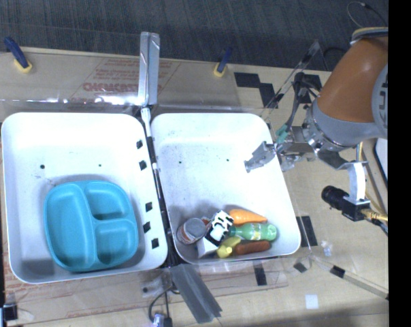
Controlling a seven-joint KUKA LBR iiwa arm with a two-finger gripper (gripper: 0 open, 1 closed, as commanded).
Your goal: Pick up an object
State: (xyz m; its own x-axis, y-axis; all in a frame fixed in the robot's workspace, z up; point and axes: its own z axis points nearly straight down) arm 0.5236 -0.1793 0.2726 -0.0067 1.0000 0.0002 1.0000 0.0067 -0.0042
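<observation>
I had the gripper (pixel 258 158) over the right bin's (pixel 212 131) far edge; whether its jaws were parted I could not tell. The carrot (pixel 248 216) lay well below them in the toy pile, so I judged a descent onto its exposed top cleanest

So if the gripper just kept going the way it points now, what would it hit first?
The gripper points left over the right bin. Straight on lies bare bin floor, then probably the divider wall between the bins; height is unclear. The toy pile sits off that line.
</observation>
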